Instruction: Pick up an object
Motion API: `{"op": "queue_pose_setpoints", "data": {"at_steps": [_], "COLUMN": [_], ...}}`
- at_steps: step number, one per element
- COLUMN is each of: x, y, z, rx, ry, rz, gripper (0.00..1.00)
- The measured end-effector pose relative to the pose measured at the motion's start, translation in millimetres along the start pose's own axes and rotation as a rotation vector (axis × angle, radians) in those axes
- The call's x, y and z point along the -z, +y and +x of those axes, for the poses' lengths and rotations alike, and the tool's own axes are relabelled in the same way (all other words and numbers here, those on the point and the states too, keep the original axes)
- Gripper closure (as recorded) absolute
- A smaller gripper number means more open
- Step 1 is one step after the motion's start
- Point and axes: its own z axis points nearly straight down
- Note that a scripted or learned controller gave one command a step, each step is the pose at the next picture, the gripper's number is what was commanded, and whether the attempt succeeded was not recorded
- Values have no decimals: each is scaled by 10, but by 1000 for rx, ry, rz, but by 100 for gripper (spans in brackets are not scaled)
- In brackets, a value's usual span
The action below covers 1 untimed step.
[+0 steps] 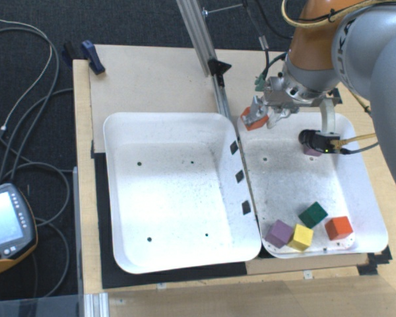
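Even, bright overhead light washes my two white bins nearly to glare, my arm casts only faint soft shadows (its near bulk slightly blurred), and the blocks stay sharp.

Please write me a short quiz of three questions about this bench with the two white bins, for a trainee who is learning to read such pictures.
1. True or false: the four blocks lie in the right bin.
2. Which block lies farthest right? A) purple block B) yellow block C) orange block
3. Fill in: the green block lies above the ___ block in the picture.

Key: 1 true. 2 C. 3 yellow.
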Motion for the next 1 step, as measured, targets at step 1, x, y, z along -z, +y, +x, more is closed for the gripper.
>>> {"op": "queue_pose_setpoints", "data": {"at_steps": [1], "x": [-56], "y": [80], "z": [837], "rx": [2], "ry": [1], "rz": [6], "gripper": [100]}}
